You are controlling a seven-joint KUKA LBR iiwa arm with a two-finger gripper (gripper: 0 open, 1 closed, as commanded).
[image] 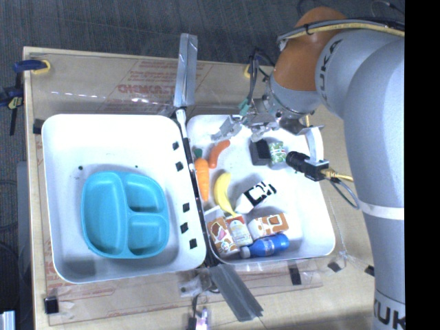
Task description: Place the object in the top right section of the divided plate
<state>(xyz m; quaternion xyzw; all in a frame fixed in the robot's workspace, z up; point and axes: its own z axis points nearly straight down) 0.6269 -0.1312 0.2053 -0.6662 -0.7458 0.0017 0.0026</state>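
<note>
1 thing up front: I can't tell how far open the gripper (232, 125) is, and nothing visibly sits in it. It hangs at the far end of the right bin (306, 208). Just below it, nearly touching, lies a small red-orange carrot-shaped toy (218, 152), which I'd guess is the object to move. It looks like light, stiff, smooth plastic, so probably slippery. I'd grab it across the thick middle, not the tapered tip. A longer orange carrot (201, 174) and a banana (222, 192) lie close beyond it, so room is tight on that side. The blue divided plate (103, 215) sits well off to the gripper's side in the left bin (103, 143), past the bin walls, with plenty of bare white floor around it.
</note>
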